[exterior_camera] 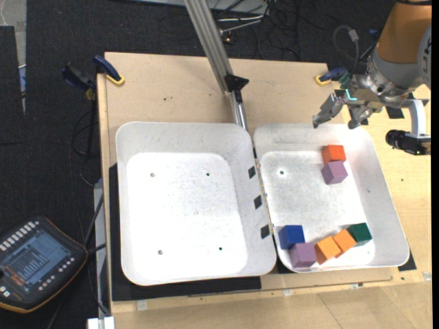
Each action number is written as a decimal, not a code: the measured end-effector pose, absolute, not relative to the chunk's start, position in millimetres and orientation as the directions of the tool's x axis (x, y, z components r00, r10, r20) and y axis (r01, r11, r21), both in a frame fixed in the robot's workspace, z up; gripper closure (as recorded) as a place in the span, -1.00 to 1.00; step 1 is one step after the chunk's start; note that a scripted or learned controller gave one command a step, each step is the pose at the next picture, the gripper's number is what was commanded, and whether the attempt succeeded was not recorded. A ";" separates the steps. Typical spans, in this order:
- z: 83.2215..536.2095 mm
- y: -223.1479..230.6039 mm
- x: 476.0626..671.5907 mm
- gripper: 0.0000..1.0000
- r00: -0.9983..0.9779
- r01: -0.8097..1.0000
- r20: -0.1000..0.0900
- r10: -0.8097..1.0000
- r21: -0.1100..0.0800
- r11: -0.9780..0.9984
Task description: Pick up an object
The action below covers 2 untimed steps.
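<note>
- Six small blocks in the right bin (384, 204), all resting on its floor, none between any fingers.
- Near the far side of that bin: an orange block (334, 153), with a purple block (335, 173) just below it, touching or nearly so.
- Along the near edge: a blue block (291, 236), a second purple block (304, 254) just in front of it, a second orange block (334, 245) to the right of that, then a green block (359, 234) at the end of the row.
- Near-edge blocks packed close together, forming a curved line that follows the bin's rim.
- Gripper (341, 111) up above the far rim of the right bin, clear of the blocks, beyond the upper orange block.
- Fingers spread apart, pointing down and to the left, nothing held between them.
- Arm (405, 40) entering from the upper right, orange band above the grey wrist.
- Left bin (137, 142) just beside the right one, rims meeting in the middle of the bench (178, 81).
- Slanted metal pole (209, 33) running from the top of the view down to where the two bins meet.
- Handheld control pad (34, 259) with a lit screen at the lower left, off the bench.
- Clamps at the bench's far corners, one on the left (106, 69) and one on the right (328, 77).
</note>
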State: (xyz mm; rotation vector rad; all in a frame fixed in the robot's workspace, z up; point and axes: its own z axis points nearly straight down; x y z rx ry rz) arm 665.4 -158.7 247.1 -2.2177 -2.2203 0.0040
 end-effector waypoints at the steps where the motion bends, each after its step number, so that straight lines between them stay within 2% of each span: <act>1: 249.6 -158.6 665.7 -1.00 -0.003 1.000 -0.001 1.000 -0.002 0.003; 2: 196.2 -168.2 668.3 -1.00 0.001 1.000 -0.001 1.000 -0.004 -0.001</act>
